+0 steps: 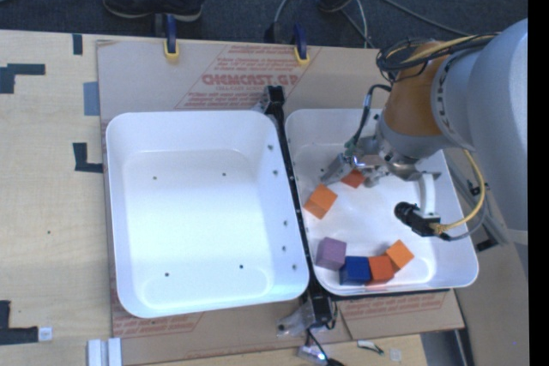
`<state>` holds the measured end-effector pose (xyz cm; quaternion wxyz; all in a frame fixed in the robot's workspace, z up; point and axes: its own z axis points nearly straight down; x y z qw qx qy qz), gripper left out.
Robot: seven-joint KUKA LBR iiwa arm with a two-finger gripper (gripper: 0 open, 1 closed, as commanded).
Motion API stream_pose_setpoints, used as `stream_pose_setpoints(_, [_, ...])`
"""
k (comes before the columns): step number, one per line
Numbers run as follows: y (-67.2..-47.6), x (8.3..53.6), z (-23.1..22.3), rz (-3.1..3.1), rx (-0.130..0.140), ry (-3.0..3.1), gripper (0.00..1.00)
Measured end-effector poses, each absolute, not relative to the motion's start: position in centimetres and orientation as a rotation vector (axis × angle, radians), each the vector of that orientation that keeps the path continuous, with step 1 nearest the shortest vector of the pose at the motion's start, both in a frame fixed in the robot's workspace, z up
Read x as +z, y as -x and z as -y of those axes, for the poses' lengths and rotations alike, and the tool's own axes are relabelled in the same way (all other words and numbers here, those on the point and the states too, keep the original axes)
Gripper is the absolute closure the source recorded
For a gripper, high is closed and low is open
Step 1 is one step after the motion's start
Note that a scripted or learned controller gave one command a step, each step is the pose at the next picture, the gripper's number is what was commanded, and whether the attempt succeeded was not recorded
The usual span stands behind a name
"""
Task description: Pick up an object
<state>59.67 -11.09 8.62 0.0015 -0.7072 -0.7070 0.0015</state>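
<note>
My gripper [356, 169] is low inside the right bin [455, 270], in its upper middle. A small red-orange block [352, 180] shows right below the gripper tip, partly hidden by it. An orange cube [321, 201] lies just to the lower left, apart from the gripper. Along the bin's near wall sit a purple cube [330, 252], a blue cube [354, 270], a red-orange block [380, 268] and another orange cube [400, 254], close together.
The left bin [116, 184] sits beside the right one, with a black divider bar [287, 184] between them. The arm's orange band and grey body [429, 107] hang over the right bin's far right. A black cable plug [413, 219] dangles above the bin floor.
</note>
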Motion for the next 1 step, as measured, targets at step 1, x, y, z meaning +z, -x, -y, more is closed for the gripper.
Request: stream_pose_setpoints(1, [-63.63,8.87,8.66,2.225,-0.001,2.219,0.00])
